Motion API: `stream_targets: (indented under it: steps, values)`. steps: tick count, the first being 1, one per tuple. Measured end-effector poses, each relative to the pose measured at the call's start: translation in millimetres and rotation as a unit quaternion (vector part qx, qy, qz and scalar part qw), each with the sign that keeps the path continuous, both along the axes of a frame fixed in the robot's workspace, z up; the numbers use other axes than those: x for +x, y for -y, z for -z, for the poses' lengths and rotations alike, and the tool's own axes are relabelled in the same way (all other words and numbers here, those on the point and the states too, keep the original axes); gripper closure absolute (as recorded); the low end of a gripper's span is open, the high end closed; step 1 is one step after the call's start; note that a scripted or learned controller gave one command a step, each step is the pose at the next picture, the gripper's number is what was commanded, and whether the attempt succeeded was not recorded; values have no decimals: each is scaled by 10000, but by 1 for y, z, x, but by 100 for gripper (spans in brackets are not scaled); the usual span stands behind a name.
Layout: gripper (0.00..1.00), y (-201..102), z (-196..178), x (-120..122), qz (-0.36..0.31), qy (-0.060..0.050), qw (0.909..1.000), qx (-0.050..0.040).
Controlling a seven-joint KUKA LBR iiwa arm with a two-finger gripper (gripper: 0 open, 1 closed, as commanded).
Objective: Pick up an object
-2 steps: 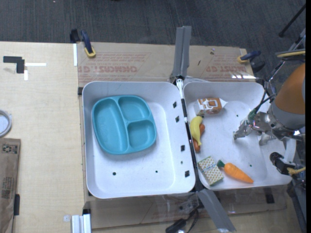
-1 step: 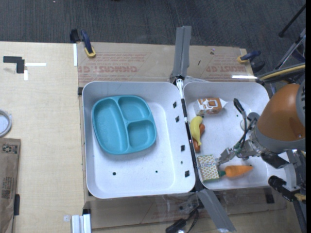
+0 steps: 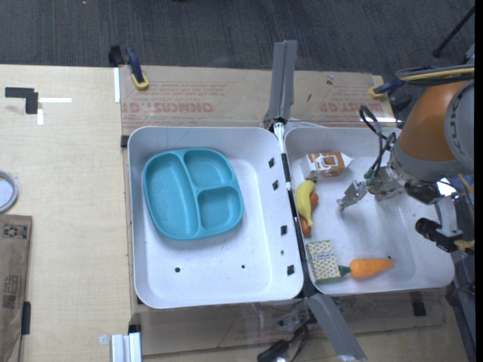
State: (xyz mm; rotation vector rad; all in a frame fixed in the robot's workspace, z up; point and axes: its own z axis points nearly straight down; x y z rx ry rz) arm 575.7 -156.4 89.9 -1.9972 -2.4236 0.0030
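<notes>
Left bin (image 3: pixel 151 277) holds a divided plate (image 3: pixel 193 193). Right bin (image 3: pixel 392 277) holds a carton (image 3: pixel 327 164) at rear, banana (image 3: pixel 304 200) at left, carrot (image 3: pixel 367 268) and packet (image 3: pixel 322 260) in front.

**Readable text: almost none**

Cardboard sheet (image 3: pixel 226 96) behind the bins has red print, upside down, not reliably legible. Brown bag (image 3: pixel 13 274) at left edge has a recycling-type symbol. Small packets' print too small.
</notes>
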Motion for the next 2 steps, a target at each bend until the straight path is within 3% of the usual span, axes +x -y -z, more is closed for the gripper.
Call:
stream_targets:
  steps: [1,2]
  values:
    - [0,-17,0,73,420,-72,9991,-6]
    - [100,-19,-7,72,399,-120,9991,13]
